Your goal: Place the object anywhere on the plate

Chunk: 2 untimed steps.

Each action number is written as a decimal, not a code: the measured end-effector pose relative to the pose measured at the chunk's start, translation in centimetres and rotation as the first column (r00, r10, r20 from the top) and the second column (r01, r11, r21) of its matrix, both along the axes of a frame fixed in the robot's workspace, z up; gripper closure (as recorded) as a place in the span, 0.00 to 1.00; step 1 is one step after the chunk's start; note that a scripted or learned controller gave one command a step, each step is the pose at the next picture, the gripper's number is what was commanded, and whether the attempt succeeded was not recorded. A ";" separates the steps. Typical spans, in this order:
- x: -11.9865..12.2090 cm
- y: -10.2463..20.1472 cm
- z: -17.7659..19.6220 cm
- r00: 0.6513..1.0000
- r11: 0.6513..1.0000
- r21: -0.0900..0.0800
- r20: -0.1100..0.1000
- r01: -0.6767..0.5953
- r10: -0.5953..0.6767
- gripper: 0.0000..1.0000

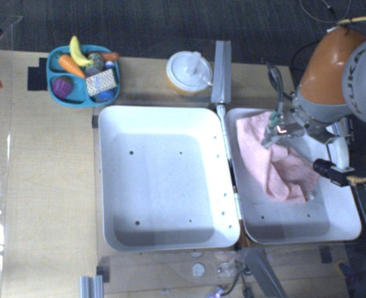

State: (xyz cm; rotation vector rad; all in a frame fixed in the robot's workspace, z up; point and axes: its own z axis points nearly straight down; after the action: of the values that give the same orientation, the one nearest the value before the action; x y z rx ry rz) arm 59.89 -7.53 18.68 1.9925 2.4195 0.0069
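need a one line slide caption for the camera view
KUKA arm's gripper over a pink cloth in the right bin, beside the left bin; blue toy-food tray behind.

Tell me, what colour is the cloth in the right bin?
Pale pink; the cloth shows best in the camera view.

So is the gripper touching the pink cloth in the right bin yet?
Cannot tell. In the camera view the gripper overlaps the upper part of the pink cloth in the right bin, but the slanted overhead angle shows neither contact nor gap plainly.
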 end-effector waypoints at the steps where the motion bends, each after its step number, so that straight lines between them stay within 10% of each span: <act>1: 0.3 0.1 4.0 1.000 1.000 0.000 0.002 -0.007 0.007 1.00; 2: 0.7 5.2 3.9 0.916 0.916 -0.002 -0.001 -0.401 0.401 1.00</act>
State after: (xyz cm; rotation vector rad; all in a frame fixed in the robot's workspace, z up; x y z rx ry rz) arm 60.58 -2.28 22.56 1.4554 2.7763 0.0058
